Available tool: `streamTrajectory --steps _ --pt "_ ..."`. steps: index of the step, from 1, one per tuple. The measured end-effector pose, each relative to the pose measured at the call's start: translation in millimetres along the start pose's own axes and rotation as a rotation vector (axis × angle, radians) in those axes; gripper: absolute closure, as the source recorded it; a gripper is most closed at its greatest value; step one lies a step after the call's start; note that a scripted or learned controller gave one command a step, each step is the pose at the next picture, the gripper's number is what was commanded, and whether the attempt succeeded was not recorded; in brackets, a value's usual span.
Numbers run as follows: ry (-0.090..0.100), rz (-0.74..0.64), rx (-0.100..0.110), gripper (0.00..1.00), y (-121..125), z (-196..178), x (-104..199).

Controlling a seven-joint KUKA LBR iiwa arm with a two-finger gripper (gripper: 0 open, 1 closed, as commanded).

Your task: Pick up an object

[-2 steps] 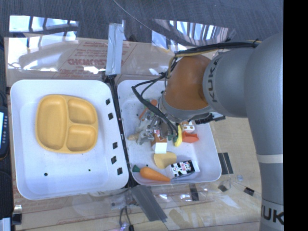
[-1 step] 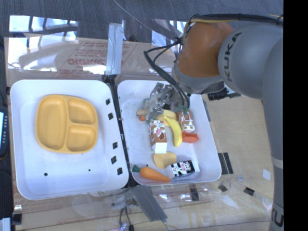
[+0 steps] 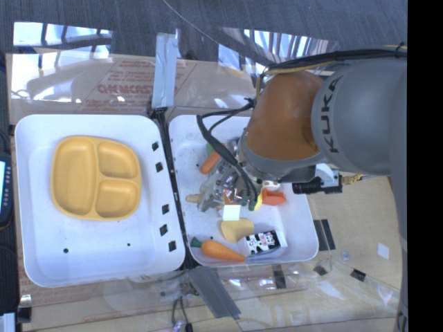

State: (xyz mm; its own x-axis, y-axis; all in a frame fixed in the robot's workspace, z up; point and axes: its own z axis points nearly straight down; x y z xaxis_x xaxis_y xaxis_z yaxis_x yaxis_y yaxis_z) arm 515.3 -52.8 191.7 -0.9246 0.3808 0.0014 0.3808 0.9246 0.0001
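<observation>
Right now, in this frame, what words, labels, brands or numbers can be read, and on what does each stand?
"KUKA": dark letters on the grey arm, running down its side beside the orange band.
"CHEMCAST" or similar: faint red print, mirrored or inverted, on the clear sheet behind the left bin; not certain.
Smaller red lines around that print: too blurred to read.
The black-and-white carton in the right bin: pattern visible, no legible text.

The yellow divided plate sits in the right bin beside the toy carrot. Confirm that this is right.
Not right. The camera view shows the yellow divided plate in the left bin. The toy carrot lies in the right bin, near its front edge, apart from the plate.
</observation>
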Motion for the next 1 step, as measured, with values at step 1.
streamTrajectory --steps 1 --pt "-0.003 0.022 0.000 1.00 17.5 -16.9 -86.5"
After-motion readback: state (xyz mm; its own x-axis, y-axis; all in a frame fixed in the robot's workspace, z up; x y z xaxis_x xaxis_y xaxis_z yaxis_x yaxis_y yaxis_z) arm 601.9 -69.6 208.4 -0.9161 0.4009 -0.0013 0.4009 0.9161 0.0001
